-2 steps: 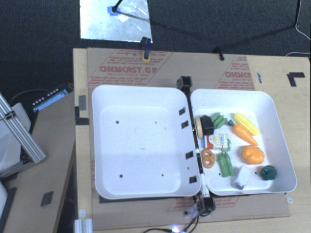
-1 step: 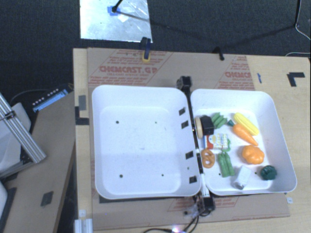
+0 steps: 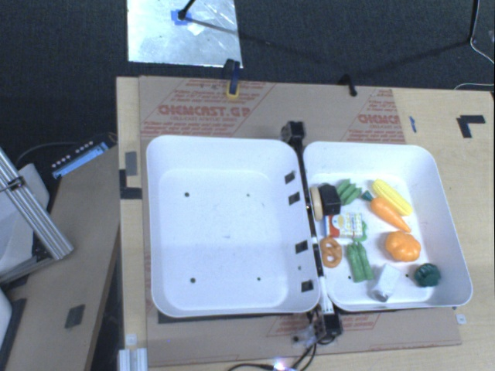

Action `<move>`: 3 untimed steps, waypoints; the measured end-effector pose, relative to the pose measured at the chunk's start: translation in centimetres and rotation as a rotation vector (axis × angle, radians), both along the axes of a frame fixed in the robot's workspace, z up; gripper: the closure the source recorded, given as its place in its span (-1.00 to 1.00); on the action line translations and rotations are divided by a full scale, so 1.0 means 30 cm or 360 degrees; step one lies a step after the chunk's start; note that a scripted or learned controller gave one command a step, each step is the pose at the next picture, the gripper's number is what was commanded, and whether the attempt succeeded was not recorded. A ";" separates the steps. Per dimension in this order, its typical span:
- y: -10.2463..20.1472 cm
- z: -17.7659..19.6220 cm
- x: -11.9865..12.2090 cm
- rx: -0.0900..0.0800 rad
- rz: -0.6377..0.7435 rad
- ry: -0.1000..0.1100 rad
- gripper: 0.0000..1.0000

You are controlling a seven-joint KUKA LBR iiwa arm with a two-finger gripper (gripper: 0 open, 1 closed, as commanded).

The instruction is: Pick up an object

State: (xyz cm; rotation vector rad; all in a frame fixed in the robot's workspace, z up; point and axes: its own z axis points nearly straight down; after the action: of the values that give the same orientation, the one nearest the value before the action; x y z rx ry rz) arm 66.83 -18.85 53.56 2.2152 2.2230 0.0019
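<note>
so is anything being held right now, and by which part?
Nothing is held. The toy food, including the carrot, corn and orange, lies loose in the right bin.

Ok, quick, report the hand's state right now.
Hand: cannot be told. The orange plastic carrot and yellow plastic corn cob lie in the shallow white bin on the view's right.
</note>
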 end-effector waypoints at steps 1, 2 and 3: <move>0.010 0.000 0.000 0.0000 0.0000 0.0000 1.00; 0.020 -0.001 0.000 0.0000 -0.0001 0.0001 1.00; 0.030 -0.001 0.000 0.0000 -0.0001 0.0001 1.00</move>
State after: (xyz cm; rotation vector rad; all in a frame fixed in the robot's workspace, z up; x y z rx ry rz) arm 66.84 -17.96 53.52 2.2161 2.2228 0.0009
